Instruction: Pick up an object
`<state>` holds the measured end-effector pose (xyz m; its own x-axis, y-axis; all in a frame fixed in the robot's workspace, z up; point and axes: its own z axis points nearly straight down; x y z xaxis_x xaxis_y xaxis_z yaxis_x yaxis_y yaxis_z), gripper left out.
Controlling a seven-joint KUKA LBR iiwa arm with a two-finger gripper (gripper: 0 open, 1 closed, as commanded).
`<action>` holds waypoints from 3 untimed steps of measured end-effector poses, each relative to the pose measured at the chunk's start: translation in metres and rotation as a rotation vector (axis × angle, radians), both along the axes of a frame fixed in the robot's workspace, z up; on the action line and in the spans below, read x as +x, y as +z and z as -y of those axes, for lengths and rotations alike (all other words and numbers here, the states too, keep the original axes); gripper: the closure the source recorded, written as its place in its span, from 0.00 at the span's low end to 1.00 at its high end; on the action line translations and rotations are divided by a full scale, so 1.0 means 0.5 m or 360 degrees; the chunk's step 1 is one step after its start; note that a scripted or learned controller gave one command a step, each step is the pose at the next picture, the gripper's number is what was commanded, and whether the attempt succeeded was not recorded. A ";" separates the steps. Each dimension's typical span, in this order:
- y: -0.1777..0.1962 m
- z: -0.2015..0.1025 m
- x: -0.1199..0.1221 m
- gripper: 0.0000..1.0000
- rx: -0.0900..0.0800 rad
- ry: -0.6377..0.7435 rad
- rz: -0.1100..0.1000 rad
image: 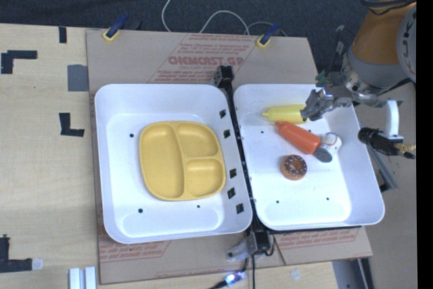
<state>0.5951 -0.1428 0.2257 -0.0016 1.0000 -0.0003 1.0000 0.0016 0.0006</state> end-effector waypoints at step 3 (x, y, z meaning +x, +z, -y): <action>0.123 -0.086 -0.013 1.00 0.0000 0.0003 -0.0004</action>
